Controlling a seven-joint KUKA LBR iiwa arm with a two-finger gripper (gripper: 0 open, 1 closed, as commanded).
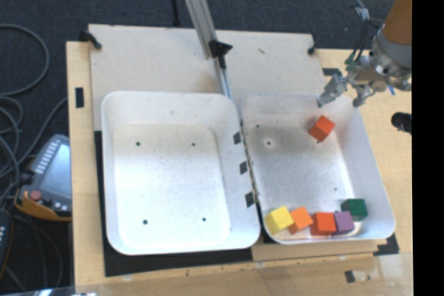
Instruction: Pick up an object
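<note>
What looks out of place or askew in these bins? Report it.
Little stands out. One orange cube sits alone, turned at an angle, near the right bin's far end, while the other blocks cluster along its near edge. The end effector hangs above that far end.

KUKA iiwa arm: wrist section with an orange-brown band on top and a grey ring below it, cut off by the frame edge. Thin dark cables run down its left side, with a bit of teal-green showing at the base. End effector: small metallic grey two-finger unit on a cluttered grey mount, with two slim grey fingers pointing down. Screws and markings too small to make out.
</note>
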